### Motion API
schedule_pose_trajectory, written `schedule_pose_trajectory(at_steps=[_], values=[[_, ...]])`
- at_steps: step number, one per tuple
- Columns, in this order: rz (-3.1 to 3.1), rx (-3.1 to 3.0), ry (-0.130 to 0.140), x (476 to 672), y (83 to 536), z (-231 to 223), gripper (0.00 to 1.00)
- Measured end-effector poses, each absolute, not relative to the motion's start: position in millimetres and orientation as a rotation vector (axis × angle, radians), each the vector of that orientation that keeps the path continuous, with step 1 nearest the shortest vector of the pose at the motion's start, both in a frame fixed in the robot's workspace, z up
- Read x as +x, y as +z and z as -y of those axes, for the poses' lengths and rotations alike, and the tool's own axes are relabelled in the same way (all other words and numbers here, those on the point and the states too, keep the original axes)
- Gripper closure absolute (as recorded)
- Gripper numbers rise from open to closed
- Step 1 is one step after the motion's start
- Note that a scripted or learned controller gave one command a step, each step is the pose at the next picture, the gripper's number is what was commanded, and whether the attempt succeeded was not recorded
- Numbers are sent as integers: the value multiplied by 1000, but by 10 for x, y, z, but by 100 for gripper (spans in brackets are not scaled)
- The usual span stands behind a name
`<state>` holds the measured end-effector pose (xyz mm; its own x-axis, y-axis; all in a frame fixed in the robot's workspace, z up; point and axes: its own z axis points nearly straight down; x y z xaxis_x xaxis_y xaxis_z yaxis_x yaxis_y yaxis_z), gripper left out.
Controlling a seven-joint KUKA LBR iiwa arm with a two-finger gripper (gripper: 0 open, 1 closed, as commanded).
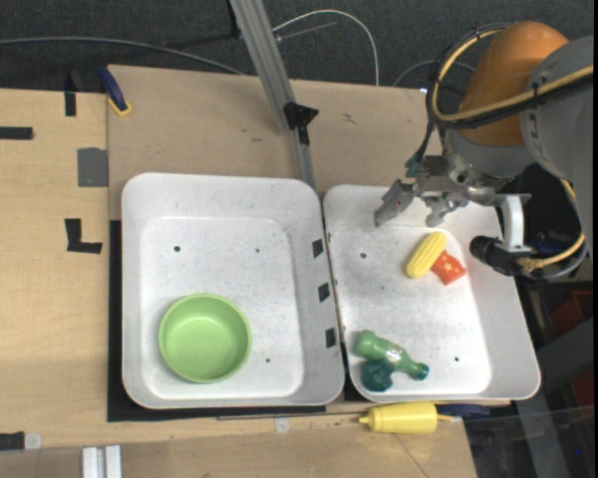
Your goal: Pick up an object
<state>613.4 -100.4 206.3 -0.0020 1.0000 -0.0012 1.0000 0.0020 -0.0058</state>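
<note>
The claw (416,207) hung over the upper edge of the right bin (498,361), in the upper right of the frame, its two fingers spread apart with nothing between them. The arm (538,88), grey with an orange band, came in from the right edge above it.

Just below and right of the claw, a yellow corn cob (425,254) lay tilted on the bin floor, touching a small orange block (448,268) at its lower right side. The floor to their left was bare white as far as the bin's left wall. Near the lower edge of the same bin lay a green bottle (389,356), close to the rim.

The left bin (219,207), pressed against the right one, held a single green bowl (204,337) in its lower left corner; the remainder of its floor was open.

One yellow bottle (404,418) lay on its side outside the bins, on the counter (40,297) just below the right bin's lower rim. A grey pole (269,58) slanted down from the top of the frame to the seam between the bins. The counter was pale wood with black tape marks at the left.
</note>
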Motion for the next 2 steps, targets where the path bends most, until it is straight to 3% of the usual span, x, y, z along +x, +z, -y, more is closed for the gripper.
schedule_pose_trajectory(at_steps=[2], values=[[2220, -2217, 9, 6182, 1034, 1143, 0]])
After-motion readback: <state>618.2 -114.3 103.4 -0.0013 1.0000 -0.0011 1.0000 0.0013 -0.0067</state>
